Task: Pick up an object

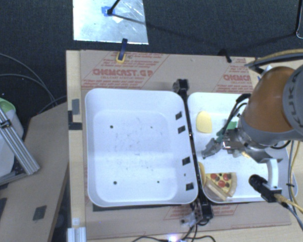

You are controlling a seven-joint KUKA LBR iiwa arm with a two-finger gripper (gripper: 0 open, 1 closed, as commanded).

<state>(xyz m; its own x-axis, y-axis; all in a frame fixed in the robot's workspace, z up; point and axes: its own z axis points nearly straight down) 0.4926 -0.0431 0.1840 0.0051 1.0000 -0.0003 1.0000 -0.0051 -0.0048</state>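
Dark carpet floor (30, 19) w/ foil sheet (110, 14); tan bench (50, 150) at left.

Arm (278, 102) is reached in over the right bin (217, 104); gripper (210, 149) is angled down near the bin's left wall.

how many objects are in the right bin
2: a yellow object near the bin's left wall, toward the back, and a pizza slice toy in the front left corner. The arm covers part of the bin, so more may be hidden.
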